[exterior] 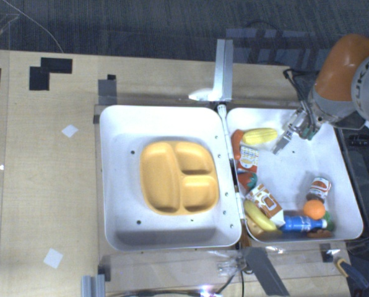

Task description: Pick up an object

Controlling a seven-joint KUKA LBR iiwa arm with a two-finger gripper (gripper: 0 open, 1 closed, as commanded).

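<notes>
Pale wood counter (pixel 42 184), carrying two shallow white bins side by side: left bin (pixel 119 166) and right bin (pixel 345 184), edges touching. Black block markings (pixel 48 72) near the far left corner. Small pale squares (pixel 69 130) scattered left of the bins.

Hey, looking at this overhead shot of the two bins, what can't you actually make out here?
- Hand, camera view: small and blurred, so open or shut is unclear, as is whether it touches the corn cob.
- Packets by the right bin's left wall: labels too small to read, and they overlap.
- Blue bottle: partly behind the orange ball.
- Arm: cut off by the right edge.
</notes>
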